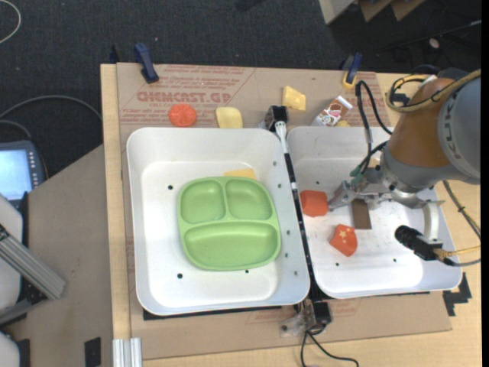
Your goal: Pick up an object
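Gripper (348, 199) between two red objects (313, 202), right bin (382, 277)

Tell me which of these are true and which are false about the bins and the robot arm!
1. The green plate lies in the left bin. True.
2. Two orange-red pieces lie in the right bin. True: one block near the divider, another nearer the front.
3. The green plate is piled with food. False: its three compartments look bare.
4. The gripper hangs over the left bin. False: it is over the right bin.
5. A round orange thing sits on the cardboard behind the bins. True.
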